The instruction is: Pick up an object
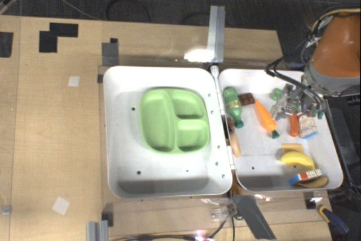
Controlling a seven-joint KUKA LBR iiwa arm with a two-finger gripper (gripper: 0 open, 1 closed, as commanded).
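Hovering end effector [295,102] low over right bin [254,163], just right of orange carrot [265,117], which we are taking as landmark. We are not managing to tell whether it is apart or together. Nothing visibly clamped, so pick not done; grasp and lift left. Red item [294,125] and small carton [307,126] lying right of carrot, green bottle [232,106] left, banana [296,159] below-right. Green tray [174,119] sitting in left bin [121,138], far left of carrot.

No text, brand or number can be read. The small carton [307,126] near the right bin's [248,169] right edge bears printing, too small and blurred to make out.
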